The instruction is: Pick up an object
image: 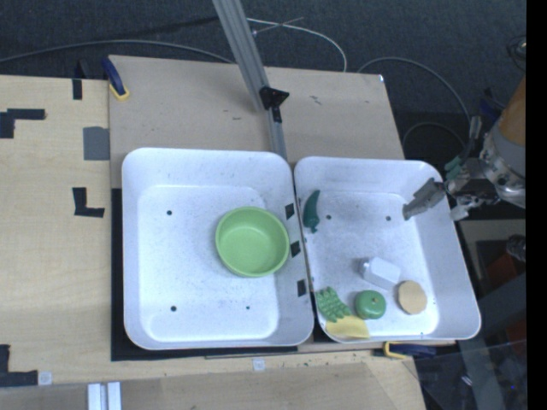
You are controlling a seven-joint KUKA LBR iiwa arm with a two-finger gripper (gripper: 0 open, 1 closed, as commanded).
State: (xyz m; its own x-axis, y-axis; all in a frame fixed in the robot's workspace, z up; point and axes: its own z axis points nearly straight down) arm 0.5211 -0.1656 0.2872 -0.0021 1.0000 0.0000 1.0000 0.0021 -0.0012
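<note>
The right bin (342, 178) holds several small objects: a dark green curved piece (311, 209) near its left wall, a white block (379, 271), a round tan disc (412, 297), a green round object (370, 304), a green leafy piece (330, 301) and a yellow piece (349, 327) at the front edge. My gripper (425, 199) hangs over the right bin's right rim, above and right of the white block, with nothing seen between its fingers. A light green bowl (252, 242) sits in the left bin (154, 254).
A grey metal pole (244, 45) slants in from the top and ends at the bins' shared back edge. Cables (402, 67) run across the dark floor behind the bench. Black clips (295, 246) line the wall between the bins.
</note>
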